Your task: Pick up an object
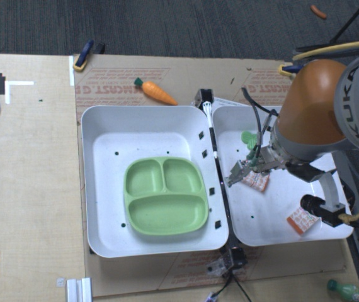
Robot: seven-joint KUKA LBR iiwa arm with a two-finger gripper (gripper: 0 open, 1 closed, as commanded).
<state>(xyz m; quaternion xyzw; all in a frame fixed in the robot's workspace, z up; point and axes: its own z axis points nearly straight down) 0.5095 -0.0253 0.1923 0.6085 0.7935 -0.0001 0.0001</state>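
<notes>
- Green divided plate (165, 196), smooth plastic, lies in the left bin (97, 168).
- Right bin (261, 228) holds two small red-and-white packets (256, 180) (300, 221).
- Gripper (235, 174) hangs by the first packet; whether open, I cannot tell.
- Toy carrot (156, 91) lies on cardboard behind the left bin.

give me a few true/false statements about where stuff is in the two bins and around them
1. A green divided plate lies in the left bin. True.
2. The carrot lies inside the right bin. False: it lies on the cardboard beyond the left bin, outside both.
3. The tool is over the right bin, beside a small red and white packet. True.
4. The plate has four compartments. False: it has three, two small and one large.
5. A second red and white packet lies near the right bin's front right corner. True.
</notes>
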